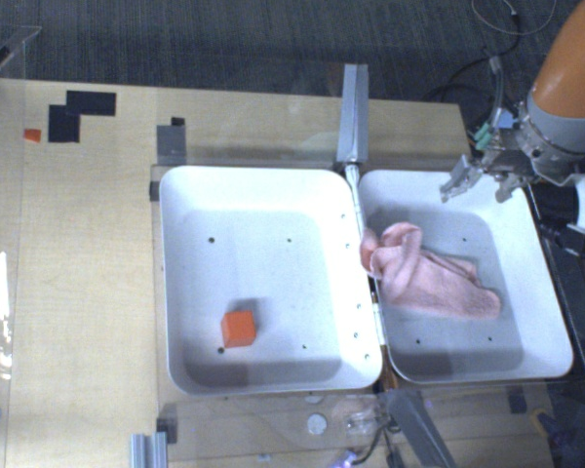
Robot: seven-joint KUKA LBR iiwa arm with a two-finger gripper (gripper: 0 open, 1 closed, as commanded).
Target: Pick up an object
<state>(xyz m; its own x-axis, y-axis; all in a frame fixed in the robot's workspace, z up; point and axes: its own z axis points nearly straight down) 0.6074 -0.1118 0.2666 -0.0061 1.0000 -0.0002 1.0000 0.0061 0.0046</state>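
Note:
A small orange block [239, 329] lies in the left bin [185, 222], near its front. A crumpled pink cloth [424, 276] lies in the right bin [536, 291], its bunched end against the divider between the bins. My gripper [484, 180] hangs over the back rim of the right bin, up and to the right of the cloth. Its two grey fingers [458, 181] are spread apart with nothing between them. The arm's orange band [570, 66] rises behind it at the upper right.
A grey metal post [353, 115] stands at the back between the bins. Black markers [73, 115] and a small orange square [32, 136] sit on the wooden bench at far left. Cables [502, 13] run behind the arm.

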